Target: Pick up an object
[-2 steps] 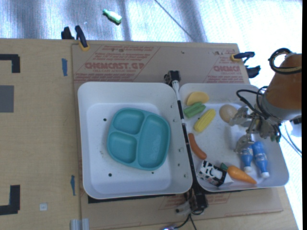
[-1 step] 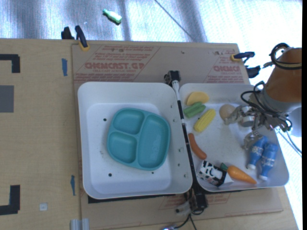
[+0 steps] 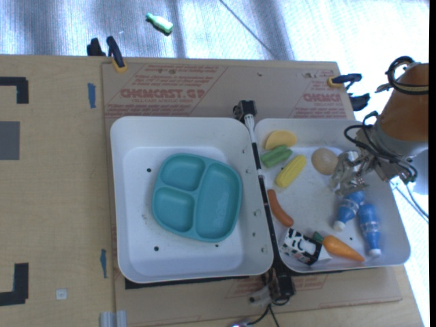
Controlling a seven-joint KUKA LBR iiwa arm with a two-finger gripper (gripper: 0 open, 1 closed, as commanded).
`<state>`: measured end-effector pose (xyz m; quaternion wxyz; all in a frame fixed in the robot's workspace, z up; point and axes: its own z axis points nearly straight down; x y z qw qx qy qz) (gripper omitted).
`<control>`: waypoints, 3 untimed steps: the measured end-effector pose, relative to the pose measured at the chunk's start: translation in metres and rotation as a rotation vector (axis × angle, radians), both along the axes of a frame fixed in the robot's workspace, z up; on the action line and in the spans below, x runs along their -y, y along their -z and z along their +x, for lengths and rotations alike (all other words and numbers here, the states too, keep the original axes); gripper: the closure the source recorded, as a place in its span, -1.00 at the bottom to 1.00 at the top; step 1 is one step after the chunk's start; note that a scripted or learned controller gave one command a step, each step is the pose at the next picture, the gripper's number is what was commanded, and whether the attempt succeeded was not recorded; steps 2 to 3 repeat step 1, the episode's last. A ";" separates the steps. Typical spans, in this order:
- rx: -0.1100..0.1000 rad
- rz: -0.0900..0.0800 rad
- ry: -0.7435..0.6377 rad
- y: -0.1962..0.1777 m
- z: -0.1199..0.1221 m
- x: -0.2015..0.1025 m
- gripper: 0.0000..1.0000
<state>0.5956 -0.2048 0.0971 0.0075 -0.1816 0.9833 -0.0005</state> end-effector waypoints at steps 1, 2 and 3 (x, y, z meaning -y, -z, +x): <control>-0.007 0.000 0.072 -0.094 0.000 -0.046 1.00; -0.007 0.000 0.072 -0.094 0.000 -0.046 1.00; -0.007 0.000 0.072 -0.094 0.000 -0.046 1.00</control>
